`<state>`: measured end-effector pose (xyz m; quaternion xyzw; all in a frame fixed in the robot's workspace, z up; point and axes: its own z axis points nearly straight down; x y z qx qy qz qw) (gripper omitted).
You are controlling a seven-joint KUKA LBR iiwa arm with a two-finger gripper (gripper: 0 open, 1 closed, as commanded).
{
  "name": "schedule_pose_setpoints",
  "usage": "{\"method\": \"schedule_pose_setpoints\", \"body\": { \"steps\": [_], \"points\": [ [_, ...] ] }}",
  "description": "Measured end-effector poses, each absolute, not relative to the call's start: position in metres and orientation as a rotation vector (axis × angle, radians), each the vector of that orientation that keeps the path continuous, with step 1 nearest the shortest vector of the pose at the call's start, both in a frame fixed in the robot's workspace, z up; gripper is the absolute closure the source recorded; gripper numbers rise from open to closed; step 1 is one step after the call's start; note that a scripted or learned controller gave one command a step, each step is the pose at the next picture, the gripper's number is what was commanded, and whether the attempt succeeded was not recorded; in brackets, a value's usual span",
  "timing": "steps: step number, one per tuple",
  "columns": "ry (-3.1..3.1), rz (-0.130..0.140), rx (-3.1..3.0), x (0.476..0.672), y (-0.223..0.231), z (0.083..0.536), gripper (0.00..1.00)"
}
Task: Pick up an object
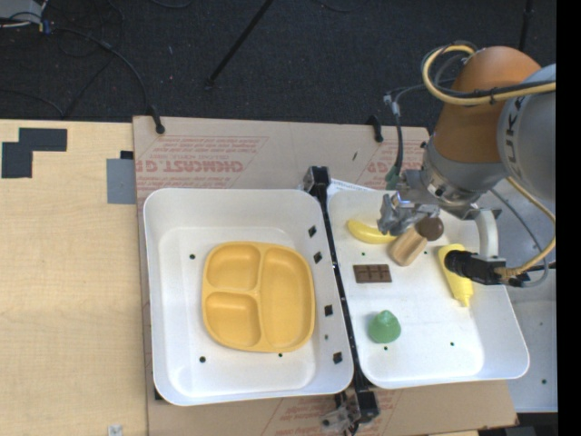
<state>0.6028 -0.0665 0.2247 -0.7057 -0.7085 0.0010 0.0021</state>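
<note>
While the gripper point(406, 214) hangs over the right bin point(495, 357) at mid-right of the frame, you cannot tell how it is set. The banana point(368, 233) lies just below-left of it, long axis running left to right, tips curling upward. Crowded by the tan cylinder point(408, 247), you could clip either and nudge both aside

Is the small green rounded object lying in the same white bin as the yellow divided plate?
No, the small green rounded object lies in the right white bin, while the yellow divided plate sits in the left white bin.
</note>
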Motion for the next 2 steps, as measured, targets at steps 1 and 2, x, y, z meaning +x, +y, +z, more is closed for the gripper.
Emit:
{"method": "schedule_pose_setpoints", "body": {
  "steps": [1,2],
  "points": [
    [-2.226,0.0,-2.212,0.612,-0.003,0.225,1.0],
    [-2.226,-0.001,-2.213,0.619,0.057,0.233,1.0]
  ]
}}
